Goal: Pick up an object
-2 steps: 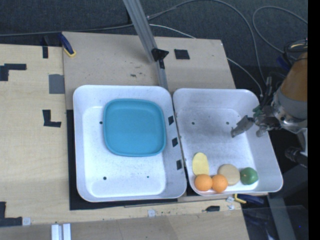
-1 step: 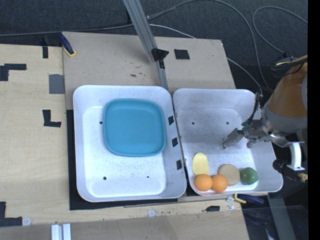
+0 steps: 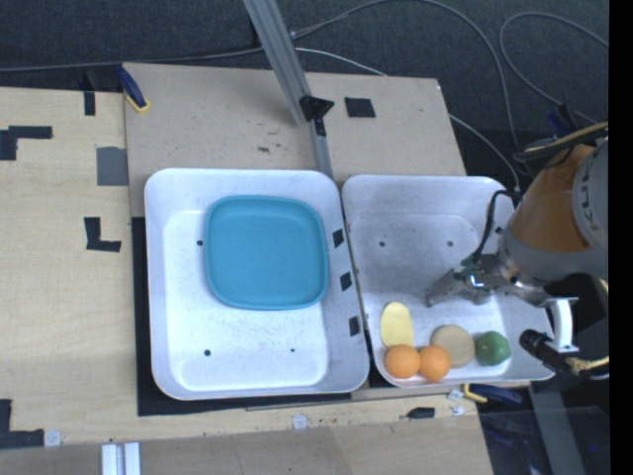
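Blue plate sits in the left bin. The gripper (I cannot tell its state) hangs at lower right, above the yellow fruit and oranges.

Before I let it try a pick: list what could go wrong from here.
1. The fruits huddle at the right bin's near edge, touching; closing on one may nudge its neighbours.
2. They lie against the rim, so the pincer may strike it.
3. Round shapes could slip free.
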You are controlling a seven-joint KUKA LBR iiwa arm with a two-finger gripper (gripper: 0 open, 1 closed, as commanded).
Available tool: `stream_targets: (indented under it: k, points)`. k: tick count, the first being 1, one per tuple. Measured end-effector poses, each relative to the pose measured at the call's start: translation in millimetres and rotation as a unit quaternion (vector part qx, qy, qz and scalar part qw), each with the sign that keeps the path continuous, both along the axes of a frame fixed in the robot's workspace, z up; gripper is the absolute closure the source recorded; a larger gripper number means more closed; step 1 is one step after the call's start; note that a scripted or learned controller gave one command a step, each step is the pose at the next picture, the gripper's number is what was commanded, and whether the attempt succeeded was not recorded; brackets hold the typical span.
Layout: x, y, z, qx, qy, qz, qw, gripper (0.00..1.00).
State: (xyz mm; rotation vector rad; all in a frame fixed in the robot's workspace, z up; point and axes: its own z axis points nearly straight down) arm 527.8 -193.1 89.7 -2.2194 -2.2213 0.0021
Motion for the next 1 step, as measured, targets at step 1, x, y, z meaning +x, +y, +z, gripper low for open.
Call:
stream_targets:
  k: [1]
  points:
    - [0.6, -0.7, 12.5, -0.0006, -0.001, 0.000, 1.0000, 1.00]
